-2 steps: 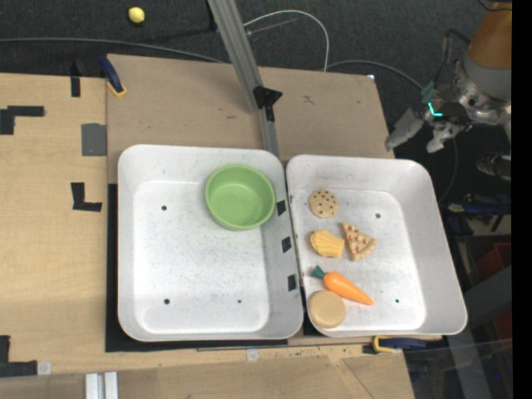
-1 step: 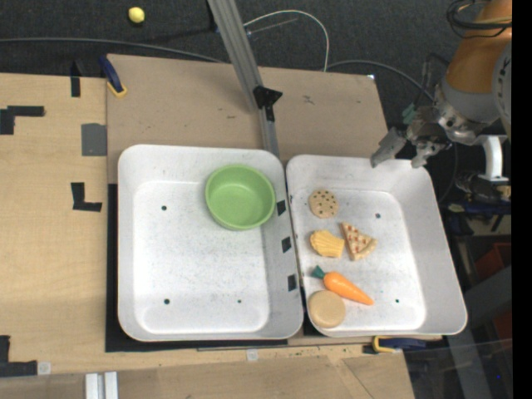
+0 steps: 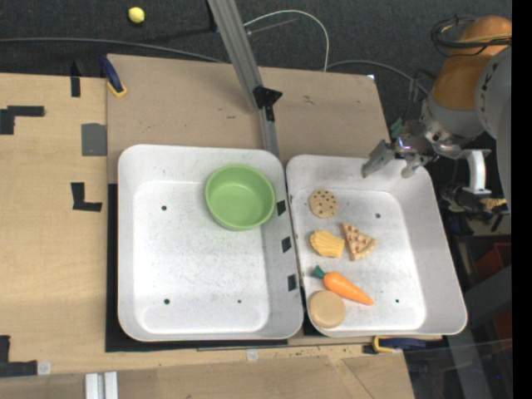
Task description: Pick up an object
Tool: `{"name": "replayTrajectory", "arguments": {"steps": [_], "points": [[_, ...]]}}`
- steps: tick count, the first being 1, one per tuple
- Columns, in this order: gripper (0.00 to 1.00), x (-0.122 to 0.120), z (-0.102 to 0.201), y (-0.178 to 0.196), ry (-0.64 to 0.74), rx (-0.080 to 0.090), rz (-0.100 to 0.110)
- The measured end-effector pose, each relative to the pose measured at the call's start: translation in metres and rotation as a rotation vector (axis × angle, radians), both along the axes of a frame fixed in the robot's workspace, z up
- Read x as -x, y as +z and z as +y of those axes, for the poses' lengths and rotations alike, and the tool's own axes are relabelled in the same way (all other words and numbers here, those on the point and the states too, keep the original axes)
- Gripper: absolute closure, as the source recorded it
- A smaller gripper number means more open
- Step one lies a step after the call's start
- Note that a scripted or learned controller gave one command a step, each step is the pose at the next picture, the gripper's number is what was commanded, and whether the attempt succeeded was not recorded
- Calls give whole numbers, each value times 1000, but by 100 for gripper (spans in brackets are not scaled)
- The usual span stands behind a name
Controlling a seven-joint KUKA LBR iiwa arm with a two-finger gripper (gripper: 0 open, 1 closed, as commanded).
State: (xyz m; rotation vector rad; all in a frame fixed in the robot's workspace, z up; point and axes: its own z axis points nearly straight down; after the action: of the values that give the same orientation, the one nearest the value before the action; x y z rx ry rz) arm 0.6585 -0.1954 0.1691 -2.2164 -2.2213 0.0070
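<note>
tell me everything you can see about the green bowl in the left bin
The green bowl is round, plain light green, and looks like smooth plastic. It stands upright with its mouth open to the camera, and nothing shows inside it. It sits on the floor of the left bin, toward the far right corner, close to the wall beside the right bin. Only the bin floor touches it; the gripper is off over the right bin's far edge.

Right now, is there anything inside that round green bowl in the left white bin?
The round green bowl shows only its own smooth green inside, with nothing lying in it. The patch of the left white bin beneath it is covered, so unseen.
</note>
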Motion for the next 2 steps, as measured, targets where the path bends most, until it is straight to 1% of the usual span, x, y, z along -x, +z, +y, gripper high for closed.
{"name": "replayTrajectory", "arguments": {"steps": [1, 2], "points": [[0, -5, 6, -62, 1, -1, 1], [100, -7, 6, -47, 2, 1, -4]]}}
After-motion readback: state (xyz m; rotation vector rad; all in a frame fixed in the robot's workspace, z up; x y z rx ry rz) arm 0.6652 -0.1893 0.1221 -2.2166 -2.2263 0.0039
